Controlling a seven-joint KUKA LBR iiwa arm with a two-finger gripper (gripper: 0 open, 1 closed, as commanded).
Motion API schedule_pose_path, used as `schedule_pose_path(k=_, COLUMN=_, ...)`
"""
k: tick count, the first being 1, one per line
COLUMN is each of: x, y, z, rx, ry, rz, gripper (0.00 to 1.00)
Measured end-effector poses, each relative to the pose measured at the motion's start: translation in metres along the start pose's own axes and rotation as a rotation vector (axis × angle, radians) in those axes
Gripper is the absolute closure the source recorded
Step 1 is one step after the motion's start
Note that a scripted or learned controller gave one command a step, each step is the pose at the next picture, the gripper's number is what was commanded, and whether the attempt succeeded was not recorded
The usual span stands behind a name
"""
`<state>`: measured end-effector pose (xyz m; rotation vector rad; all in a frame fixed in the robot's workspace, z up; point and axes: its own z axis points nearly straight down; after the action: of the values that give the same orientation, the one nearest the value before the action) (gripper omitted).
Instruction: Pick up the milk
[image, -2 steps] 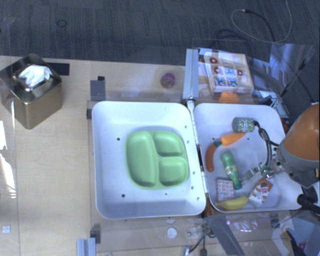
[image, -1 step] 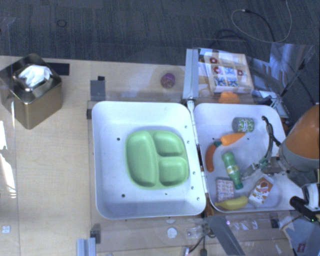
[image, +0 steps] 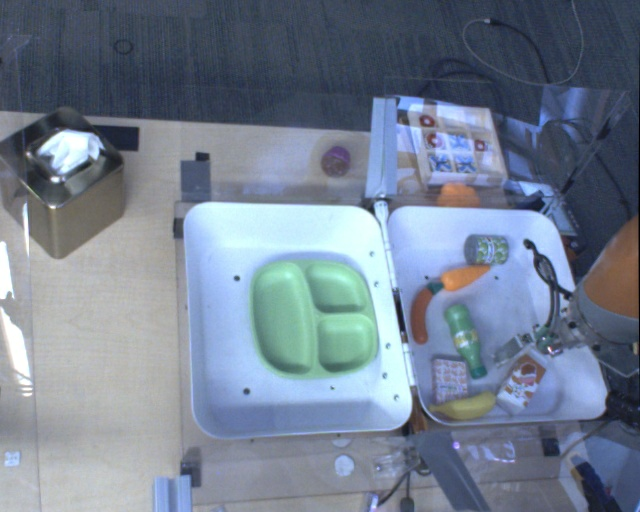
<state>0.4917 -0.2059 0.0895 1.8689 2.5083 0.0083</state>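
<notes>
The milk carton (image: 522, 384) lies tilted near the front right corner of the right bin (image: 420, 235), just beside the banana (image: 466, 405) (a crowding risk). The gripper (image: 528, 342) hovers close above it; whether released or clenched, I cannot tell. Recommended: descend squarely over the carton, clear of banana and bin wall.

A green divided plate (image: 312, 317) sits mid left bin (image: 210, 300); at ten o'clock, a tissue box (image: 66, 183).
</notes>
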Motion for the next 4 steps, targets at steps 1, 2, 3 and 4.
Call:
schedule_pose_path(k=1, x=0.023, y=0.008, z=0.000, rx=-0.002, ry=-0.003, rz=-0.091, gripper=0.00)
schedule_pose_path(k=2, x=0.021, y=0.012, z=-0.013, rx=-0.013, ry=-0.012, rz=-0.092, gripper=1.00)
schedule_pose_path(k=3, x=0.009, y=0.002, z=-0.097, rx=0.003, ry=0.001, rz=-0.266, gripper=1.00)
schedule_pose_path(k=4, x=0.075, y=0.023, z=-0.131, rx=0.003, ry=0.003, rz=-0.252, gripper=1.00)
